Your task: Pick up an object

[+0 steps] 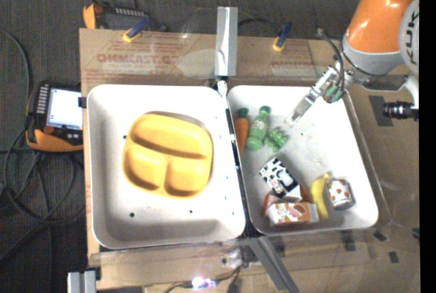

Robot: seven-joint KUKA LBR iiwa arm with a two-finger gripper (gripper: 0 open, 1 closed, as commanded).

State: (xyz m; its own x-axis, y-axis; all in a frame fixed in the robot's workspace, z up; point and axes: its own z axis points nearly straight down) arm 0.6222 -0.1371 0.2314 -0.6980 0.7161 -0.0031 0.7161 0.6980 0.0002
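Gripper (298, 114): in the camera view we see it slanting down from the upper right into the right bin (364, 169). We cannot tell how wide it stands, and we see nothing in its hold.

Arm (378, 19): grey with an orange band, it reaches in over the right bin's upper right corner.

Nearest things: the green bottle (257, 128) and a small green piece (276, 140) lie just left of and below the tip, with the carrot (241, 133) against the bin's left wall.

Other candidates: a black-and-white carton (278, 176) sits mid-bin; a red-and-white box (291, 211), a banana (320, 196) and a small can (340, 193) crowd the lower edge.

Left bin (102, 148): it bears a yellow divided plate (168, 154), well apart from the tip.

Progress: we judge the pick not yet made; everything rests on the bin floor, so approach, closing and lifting all remain.

Obstacles: the green things lie close together, so we think a clean grasp of one is awkward. The bin's right wall is near the arm's path.
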